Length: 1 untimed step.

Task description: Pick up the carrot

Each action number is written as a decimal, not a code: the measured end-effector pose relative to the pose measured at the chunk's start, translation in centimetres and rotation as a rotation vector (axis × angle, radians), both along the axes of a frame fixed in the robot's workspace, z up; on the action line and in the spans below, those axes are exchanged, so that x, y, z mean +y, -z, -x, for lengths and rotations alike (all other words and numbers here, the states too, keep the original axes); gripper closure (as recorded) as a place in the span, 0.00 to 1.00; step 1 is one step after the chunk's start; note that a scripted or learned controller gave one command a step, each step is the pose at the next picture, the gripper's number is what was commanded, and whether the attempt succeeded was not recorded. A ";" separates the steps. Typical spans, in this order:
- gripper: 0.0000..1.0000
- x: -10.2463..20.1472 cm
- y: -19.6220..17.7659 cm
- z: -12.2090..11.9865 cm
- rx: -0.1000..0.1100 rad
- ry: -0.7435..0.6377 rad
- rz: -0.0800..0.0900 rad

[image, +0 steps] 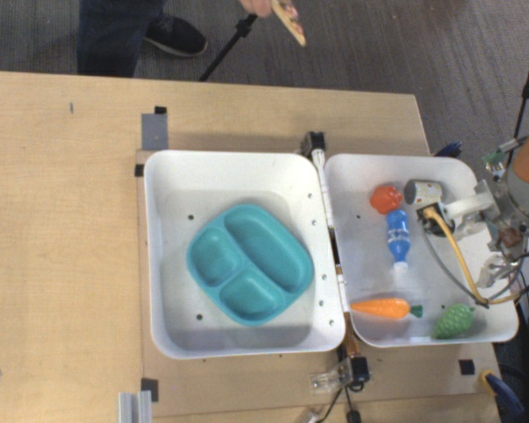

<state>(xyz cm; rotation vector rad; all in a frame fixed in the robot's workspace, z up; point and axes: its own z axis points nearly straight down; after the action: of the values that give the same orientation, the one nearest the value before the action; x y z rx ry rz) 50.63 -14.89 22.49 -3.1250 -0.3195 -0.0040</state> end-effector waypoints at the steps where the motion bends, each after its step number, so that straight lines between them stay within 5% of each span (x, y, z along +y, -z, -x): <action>1: 0.00 1.9 -3.5 -8.2 -0.004 -0.004 0.001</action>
<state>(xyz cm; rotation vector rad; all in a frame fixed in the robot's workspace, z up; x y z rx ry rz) 58.83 -12.97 25.99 -3.1260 -0.3260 -0.0105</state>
